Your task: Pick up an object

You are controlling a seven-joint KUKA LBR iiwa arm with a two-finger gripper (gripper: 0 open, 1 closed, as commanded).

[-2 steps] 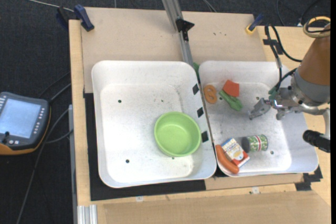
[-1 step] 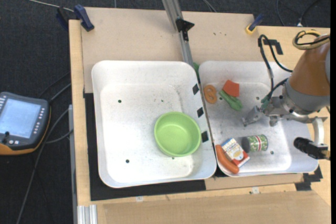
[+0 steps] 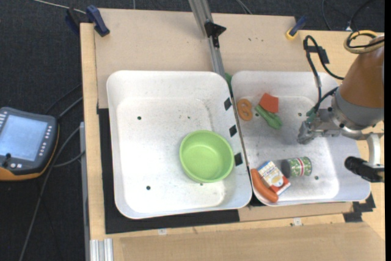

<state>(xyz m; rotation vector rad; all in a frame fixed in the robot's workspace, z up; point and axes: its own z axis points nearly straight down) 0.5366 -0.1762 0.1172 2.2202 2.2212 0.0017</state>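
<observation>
Fingers [image 3: 307, 133] state unclear, over right bin [image 3: 317, 85]; one green bowl [image 3: 206, 156], one can [image 3: 297, 166].

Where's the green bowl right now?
The green bowl sits in the left bin, toward its front right corner, close to the divide with the right bin.

- A green bowl [image 3: 206, 156] sat in the left bin [image 3: 131, 101].
- The end effector [image 3: 307, 132] hung over the right bin [image 3: 324, 189], apart from its contents.
- A green can [image 3: 297, 166], small carton [image 3: 272, 173], orange piece [image 3: 261, 188] and red block [image 3: 269, 102] lay there.
</observation>
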